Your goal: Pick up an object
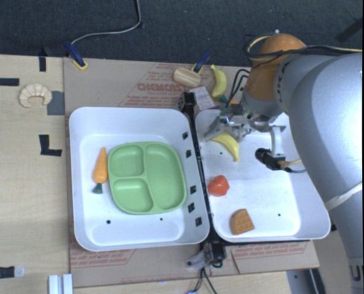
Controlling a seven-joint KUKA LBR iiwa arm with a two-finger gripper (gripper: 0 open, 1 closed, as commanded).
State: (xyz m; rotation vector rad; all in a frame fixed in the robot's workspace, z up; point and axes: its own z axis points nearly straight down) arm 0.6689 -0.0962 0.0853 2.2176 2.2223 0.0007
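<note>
Camera view: end effector [230, 125] low in the right bin [304, 225], grip width impossible to tell. A banana [229, 144] lies just below it, possibly touching, long axis slanting down-right (nearest candidate). Further below: one tomato [218, 185], one bread piece [241, 221]. Second banana [218, 80] above, on the bench.

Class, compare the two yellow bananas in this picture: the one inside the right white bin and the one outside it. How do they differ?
The yellow banana inside the right white bin lies on the bin floor beside the claw; the yellow banana outside rests on brown cardboard. The bin banana looks paler, the outside one greener. Both are curved.
</note>
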